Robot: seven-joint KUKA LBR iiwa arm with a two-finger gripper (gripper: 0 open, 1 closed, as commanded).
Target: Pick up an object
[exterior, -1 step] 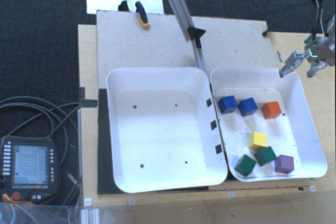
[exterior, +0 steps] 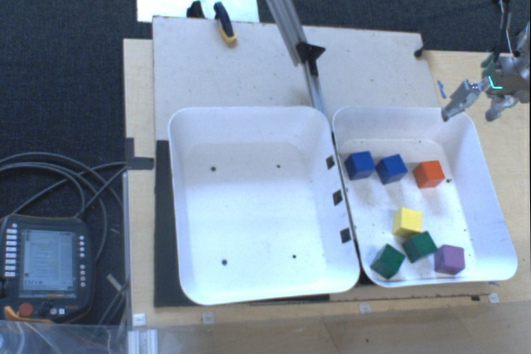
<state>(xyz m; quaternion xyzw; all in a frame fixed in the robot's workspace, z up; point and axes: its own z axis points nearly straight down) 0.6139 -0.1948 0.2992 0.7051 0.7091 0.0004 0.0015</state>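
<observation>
Overhead view of a bench with two shallow white bins side by side. The left bin sits well to the left of the gripper. The right bin holds seven small cubes, all lying left of and below the gripper: two blue cubes touching each other, an orange cube just beside them, then nearer the front a yellow cube, two green cubes, and a purple cube. The gripper hangs above the bin's far right corner, its two fingers apart with nothing between them. The cubes look rigid, light and smooth-sided, likely easy to pinch across two flat opposite faces. The orange cube lies closest beneath the jaws and stands apart from its neighbours, so it seems the easiest to take.
</observation>
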